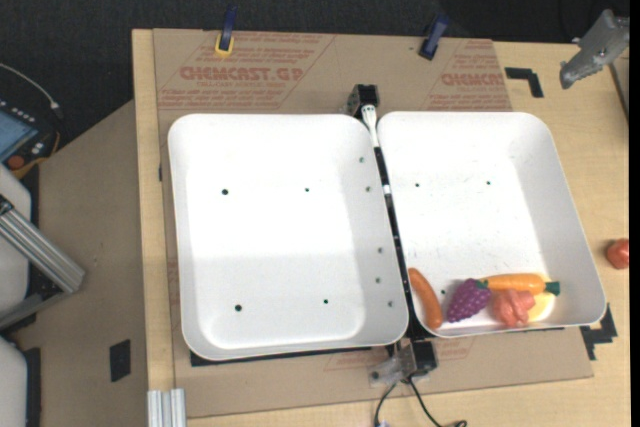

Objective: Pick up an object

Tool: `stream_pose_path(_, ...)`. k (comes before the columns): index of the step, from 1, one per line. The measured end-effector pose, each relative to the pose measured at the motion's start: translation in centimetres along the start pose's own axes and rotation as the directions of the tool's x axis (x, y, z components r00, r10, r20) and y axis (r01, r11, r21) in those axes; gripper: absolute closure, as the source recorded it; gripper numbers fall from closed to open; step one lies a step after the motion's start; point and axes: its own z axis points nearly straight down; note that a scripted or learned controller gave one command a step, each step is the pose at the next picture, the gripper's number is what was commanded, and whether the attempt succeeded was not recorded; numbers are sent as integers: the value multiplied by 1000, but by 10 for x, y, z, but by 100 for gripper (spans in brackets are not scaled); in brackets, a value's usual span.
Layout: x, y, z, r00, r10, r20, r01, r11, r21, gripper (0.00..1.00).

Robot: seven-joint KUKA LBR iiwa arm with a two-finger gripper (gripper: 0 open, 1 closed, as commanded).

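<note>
From my remote station, the counter's cardboard sheet (300, 55) lay under two white bins set side by side, their inner rims touching along a dark seam. A yellow-and-blue clamp (226, 37) gripped the sheet's far edge above the left bin (180, 215), whose floor showed four small dark dots. A second, blue clamp (433, 37) sat farther along the same edge, above the right bin (480, 205).

The objects to pick were bunched together against the near wall of the right bin. An orange sausage-shaped toy (425, 298) lay nearest the seam, with a purple bunch of grapes (467, 300) just beside it. Next came a carrot (518, 283) lying flat, its green end pointing right. A pink piece (511, 309) sat below the carrot, touching it, and a pale yellow piece (541, 307) was tucked in on the right.

A grey part of the arm (598, 50) showed at the upper right, well apart from the toys and beyond the right bin's far corner. I could not tell whether its jaws were apart or together. A small red object (618, 254) lay on the counter outside the right bin, at the picture's edge.
</note>
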Motion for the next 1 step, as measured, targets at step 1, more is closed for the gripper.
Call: stream_pose_path(1, 9, -25, 2, 1000, 4, -1, -4, 1000, 10, 0)
